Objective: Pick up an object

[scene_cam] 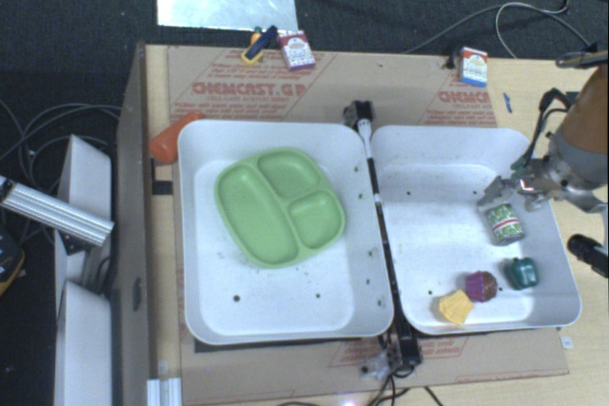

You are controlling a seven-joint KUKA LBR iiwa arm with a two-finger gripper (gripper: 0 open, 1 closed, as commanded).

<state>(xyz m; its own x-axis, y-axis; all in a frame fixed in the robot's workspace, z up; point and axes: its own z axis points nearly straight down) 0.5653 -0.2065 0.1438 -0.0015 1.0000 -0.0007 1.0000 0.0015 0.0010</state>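
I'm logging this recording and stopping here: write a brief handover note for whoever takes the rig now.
End effector: over the right bin, at the top of a small can; grip state unclear.
Things: the can stands by the bin's right side; teal object, purple object and yellow block sit near its front edge. Green divided plate lies in the left bin.
Done: no lift visible.
Left: secure one object and raise it.

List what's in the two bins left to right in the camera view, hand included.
Green divided plate → yellow block → purple piece → small can → teal piece → hand, just above the can at the right bin's right side.
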